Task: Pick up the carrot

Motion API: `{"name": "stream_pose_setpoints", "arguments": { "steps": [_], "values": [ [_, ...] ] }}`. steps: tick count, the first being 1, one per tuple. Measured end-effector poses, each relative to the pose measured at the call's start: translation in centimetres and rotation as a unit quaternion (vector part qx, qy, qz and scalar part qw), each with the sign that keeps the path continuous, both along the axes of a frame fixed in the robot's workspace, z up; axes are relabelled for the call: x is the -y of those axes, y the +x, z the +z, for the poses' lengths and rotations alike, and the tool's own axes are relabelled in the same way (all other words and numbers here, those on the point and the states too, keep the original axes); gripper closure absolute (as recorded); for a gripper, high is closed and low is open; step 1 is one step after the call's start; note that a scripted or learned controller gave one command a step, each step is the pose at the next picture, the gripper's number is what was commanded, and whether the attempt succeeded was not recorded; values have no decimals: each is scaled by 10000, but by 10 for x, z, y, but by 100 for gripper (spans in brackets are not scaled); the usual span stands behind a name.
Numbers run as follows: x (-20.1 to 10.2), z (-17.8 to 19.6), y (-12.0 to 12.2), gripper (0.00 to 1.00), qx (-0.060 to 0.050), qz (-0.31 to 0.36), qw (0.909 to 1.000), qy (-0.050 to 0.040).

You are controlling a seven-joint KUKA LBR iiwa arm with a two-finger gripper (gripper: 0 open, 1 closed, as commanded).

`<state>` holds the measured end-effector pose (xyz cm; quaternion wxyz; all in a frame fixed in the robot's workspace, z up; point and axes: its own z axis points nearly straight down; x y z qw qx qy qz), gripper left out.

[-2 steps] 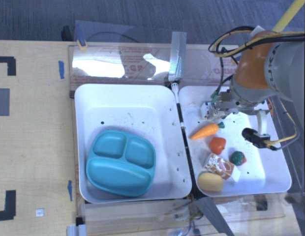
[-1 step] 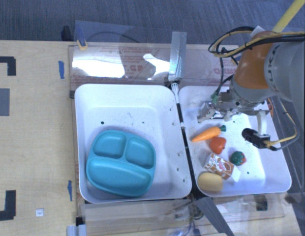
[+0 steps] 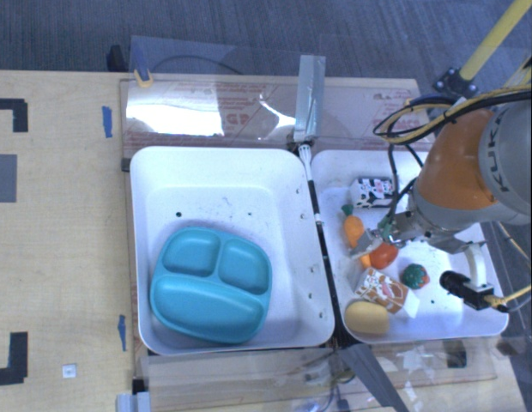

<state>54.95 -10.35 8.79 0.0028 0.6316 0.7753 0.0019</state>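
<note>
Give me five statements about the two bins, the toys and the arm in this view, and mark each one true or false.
1. The blue divided plate lies in the left bin. True.
2. The carrot lies in the left bin next to the plate. False: it lies in the right bin, near that bin's left wall.
3. The black and white cow toy sits farther from the camera than the carrot. True.
4. The gripper is hovering over the left bin. False: it is over the right bin, just right of the carrot.
5. A dark green toy lies in the right bin, to the right of a red tomato-like toy. True.
</note>
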Motion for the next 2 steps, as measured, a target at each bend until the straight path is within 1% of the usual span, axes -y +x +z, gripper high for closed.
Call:
{"name": "stream_pose_setpoints", "arguments": {
  "steps": [1,2],
  "values": [
    [1,-1,56,0,-1,1173,9931,-7],
    [1,12,58,100,44,1173,9931,-15]
  ]
}}
